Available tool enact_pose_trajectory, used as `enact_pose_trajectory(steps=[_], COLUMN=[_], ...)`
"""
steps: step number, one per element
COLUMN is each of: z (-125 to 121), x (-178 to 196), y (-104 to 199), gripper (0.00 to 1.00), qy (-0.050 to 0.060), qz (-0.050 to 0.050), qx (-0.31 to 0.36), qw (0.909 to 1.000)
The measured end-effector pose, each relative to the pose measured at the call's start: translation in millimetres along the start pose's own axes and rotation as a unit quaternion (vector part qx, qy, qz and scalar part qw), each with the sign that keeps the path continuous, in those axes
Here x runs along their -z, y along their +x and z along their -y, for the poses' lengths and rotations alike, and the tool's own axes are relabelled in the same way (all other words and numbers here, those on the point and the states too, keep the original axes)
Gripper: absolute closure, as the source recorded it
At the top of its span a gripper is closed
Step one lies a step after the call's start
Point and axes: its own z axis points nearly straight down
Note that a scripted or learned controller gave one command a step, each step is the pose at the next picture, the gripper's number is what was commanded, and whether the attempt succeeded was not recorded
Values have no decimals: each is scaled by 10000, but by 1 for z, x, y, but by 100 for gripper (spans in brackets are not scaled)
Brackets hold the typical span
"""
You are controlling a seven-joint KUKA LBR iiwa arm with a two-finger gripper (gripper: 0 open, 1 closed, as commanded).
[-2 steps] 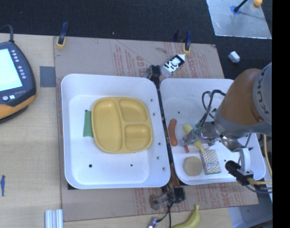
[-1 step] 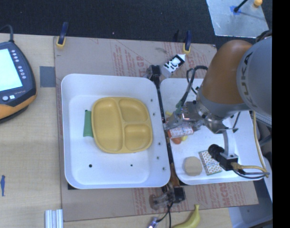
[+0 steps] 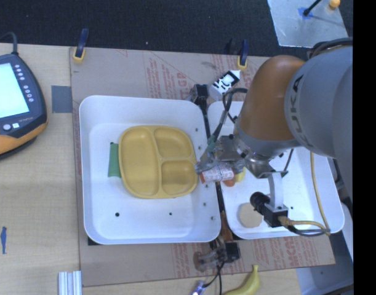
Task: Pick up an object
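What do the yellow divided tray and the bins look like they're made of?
The yellow tray: likely molded plastic, matte, with soft rounded compartment ridges. The left bin and right bin: probably smooth white plastic, slightly glossy, with rounded corners.

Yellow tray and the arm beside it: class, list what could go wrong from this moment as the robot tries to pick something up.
1. The tool sits at the wall between the bins; it could strike that wall.
2. It is close to the yellow tray and might nudge it.
3. Cables run beside the wrist and could snag.
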Motion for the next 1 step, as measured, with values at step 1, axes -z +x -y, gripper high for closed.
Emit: enact_pose_trajectory(steps=[1], z=[0], x=[-2], y=[-56], gripper=[100], qy=[1], qz=[-7], qx=[-33], qw=[10000])
